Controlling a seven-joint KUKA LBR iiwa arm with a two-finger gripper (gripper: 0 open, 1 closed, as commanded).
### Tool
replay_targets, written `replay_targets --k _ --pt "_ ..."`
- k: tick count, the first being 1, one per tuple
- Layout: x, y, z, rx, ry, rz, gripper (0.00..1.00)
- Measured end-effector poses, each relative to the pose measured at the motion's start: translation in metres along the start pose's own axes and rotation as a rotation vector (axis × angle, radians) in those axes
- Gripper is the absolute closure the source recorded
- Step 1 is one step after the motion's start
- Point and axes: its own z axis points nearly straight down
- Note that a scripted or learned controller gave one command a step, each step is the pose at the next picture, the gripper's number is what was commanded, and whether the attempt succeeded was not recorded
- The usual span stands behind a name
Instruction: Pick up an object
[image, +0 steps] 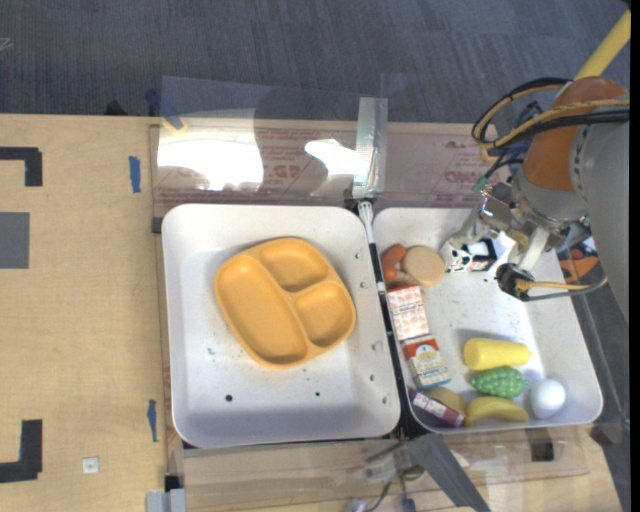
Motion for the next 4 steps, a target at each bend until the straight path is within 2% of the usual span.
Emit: replay_targets --k 1,2,3,4 --pt "-0.021 -0.061 -0.089 0.012 -0.002 -0.110 0.00" --pt "-0.011 -0.011 -0.043 0.022 -0.007 -0.160 0.00" --pt "-0.011 -0.010 -0.045 0.018 -0.006 -0.161 0.00" --pt "-0.047 -0.073 -0.090 0.019 -0.005 -0.056 0.00"
